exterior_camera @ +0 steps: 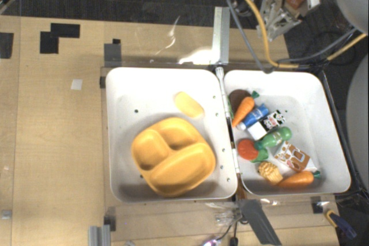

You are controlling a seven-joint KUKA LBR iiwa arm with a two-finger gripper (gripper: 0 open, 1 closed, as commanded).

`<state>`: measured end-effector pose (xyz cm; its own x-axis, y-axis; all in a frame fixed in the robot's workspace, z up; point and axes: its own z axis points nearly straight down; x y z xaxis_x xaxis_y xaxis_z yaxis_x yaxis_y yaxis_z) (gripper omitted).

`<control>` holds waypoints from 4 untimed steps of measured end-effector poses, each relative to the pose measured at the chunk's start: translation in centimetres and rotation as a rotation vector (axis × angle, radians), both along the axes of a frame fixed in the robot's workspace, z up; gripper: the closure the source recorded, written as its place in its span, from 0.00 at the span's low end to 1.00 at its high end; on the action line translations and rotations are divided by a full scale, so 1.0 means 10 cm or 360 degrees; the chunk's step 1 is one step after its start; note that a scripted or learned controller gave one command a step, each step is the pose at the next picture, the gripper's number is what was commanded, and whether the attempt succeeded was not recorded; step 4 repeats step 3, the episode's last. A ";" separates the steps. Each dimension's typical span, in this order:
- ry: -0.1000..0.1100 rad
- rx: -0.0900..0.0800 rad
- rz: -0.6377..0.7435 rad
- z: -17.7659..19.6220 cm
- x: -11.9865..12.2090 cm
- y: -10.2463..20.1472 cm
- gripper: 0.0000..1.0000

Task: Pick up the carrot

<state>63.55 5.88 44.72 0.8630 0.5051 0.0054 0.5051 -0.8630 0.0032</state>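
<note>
Two orange carrots lie in the right bin. One carrot rests slanted at the bin's left side, its green top toward the back. The other carrot lies along the front wall with its green top pointing right. My gripper hangs high above the bench, beyond the back edge of the right bin and well clear of both carrots. A small reddish-brown patch shows at the gripper, and I cannot tell what it is.
Crowded around the carrots are a blue carton, a black-and-white carton, a green bottle, a red vegetable, a yellow knobbly piece and a brown-and-white packet. The left bin holds a yellow divided plate and a pale yellow piece.
</note>
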 end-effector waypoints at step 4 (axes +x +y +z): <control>0.0006 0.0000 0.0124 -0.12 -0.11 -0.03 1.00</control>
